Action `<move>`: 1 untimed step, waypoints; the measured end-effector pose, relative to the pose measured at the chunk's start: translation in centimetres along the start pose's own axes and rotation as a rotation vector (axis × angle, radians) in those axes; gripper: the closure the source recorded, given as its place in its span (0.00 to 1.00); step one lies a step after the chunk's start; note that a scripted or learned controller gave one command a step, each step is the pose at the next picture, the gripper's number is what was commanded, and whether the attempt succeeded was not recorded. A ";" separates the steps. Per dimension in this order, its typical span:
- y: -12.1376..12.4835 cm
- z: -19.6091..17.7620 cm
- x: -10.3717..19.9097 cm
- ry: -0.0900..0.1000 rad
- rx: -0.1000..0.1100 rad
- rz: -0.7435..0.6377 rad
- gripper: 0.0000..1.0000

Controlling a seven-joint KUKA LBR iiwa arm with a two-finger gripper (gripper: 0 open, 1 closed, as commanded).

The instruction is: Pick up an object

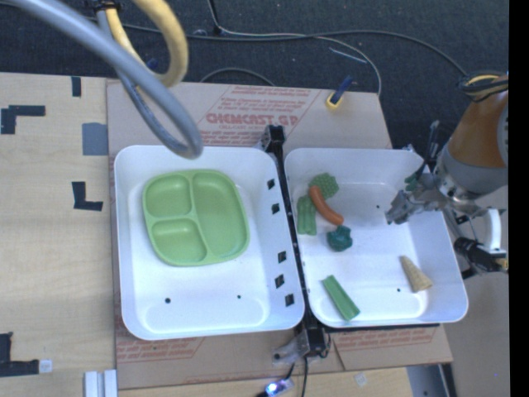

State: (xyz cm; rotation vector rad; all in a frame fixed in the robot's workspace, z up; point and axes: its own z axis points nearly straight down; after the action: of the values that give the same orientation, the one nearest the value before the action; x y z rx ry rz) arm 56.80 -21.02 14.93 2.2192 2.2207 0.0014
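Left bin (pixel 132 304): white, shallow. Contains one green divided plate (pixel 196 217) with three compartments, lying flat in the upper half of the bin.

Right bin (pixel 446 308): white, shallow, touching the left bin along a dark centre divider. Contents, all loose on the floor:
- orange sausage-shaped piece (pixel 327 206), lying at a slant near the upper left;
- ridged green piece (pixel 325 184), just above the sausage and touching its upper end;
- pale green stick (pixel 307 216), just left of the sausage, alongside it;
- dark teal lump (pixel 339 239), just below the sausage's lower end;
- flat green bar (pixel 340 297), near the front wall, well apart from the cluster above;
- tan cone (pixel 416 274), near the right wall, pointed end toward the upper left.

Surroundings: cardboard sheet (pixel 248 110) with red printing under both bins, on the bench (pixel 41 222); grey hose (pixel 124 64) and yellow hose (pixel 169 31) crossing the upper left; cables on dark floor above.

Jaws (pixel 400 209): at the right bin's right side, above the cone and well apart from the cluster. Whether apart or together: cannot tell. Nothing visibly gripped.
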 end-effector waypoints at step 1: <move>-0.4 -6.2 0.0 -0.001 -0.003 -0.001 1.00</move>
State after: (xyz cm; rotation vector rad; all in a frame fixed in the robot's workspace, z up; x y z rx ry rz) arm 56.36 -20.99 21.12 2.2164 2.2194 0.0034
